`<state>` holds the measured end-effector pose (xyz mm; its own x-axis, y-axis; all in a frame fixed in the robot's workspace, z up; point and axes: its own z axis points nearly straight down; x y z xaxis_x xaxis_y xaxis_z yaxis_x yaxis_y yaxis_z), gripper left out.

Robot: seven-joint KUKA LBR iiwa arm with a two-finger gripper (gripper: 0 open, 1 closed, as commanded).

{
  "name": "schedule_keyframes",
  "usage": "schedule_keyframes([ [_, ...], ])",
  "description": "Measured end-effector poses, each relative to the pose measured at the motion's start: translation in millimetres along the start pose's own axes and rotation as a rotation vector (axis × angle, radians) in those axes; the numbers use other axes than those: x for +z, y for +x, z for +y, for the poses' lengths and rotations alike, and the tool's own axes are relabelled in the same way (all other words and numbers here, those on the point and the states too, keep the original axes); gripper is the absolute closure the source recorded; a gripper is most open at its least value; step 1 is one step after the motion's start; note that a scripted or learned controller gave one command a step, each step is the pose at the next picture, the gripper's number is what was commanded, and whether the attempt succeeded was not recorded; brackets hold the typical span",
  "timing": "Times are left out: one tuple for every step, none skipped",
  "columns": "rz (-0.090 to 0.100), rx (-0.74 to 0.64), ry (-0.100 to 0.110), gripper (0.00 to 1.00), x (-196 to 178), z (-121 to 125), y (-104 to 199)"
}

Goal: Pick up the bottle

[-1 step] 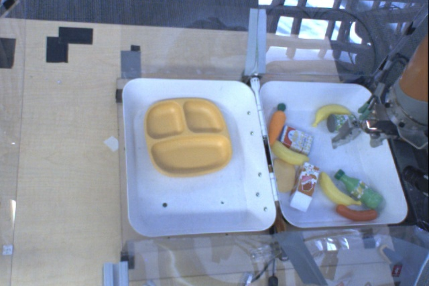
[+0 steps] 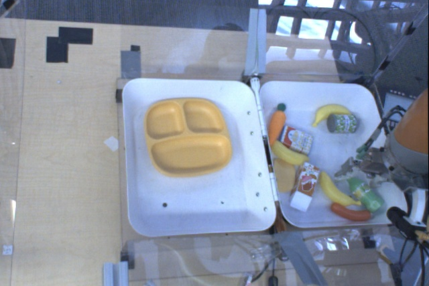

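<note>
Two white bins sit side by side on the bench (image 2: pixel 60 164). The left bin (image 2: pixel 194 211) holds one yellow divided tray (image 2: pixel 188 136). The right bin (image 2: pixel 298 94) holds three bananas: one at upper right (image 2: pixel 330 112), one left of centre (image 2: pixel 288 155), one lower down (image 2: pixel 336 191). It also holds one carrot (image 2: pixel 276 124), one green can (image 2: pixel 342 122), two small cartons (image 2: pixel 296 139) (image 2: pixel 305 185), one red sausage (image 2: pixel 350 212) and one green bottle (image 2: pixel 366 193). The bottle lies in the bin's lower right corner, its long axis diagonal from upper left to lower right; which end is the cap cannot be made out. The gripper (image 2: pixel 362 167) hangs just above it, fingers apart, nothing between them.
</note>
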<state>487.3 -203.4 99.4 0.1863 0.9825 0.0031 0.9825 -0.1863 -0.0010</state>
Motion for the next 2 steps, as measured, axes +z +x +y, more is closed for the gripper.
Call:
schedule_keyframes([
  [-0.001,-0.001,-0.006,1.00,-11,2,0],
  [-0.004,0.040,-0.007,1.00,-142,-1,12],
])
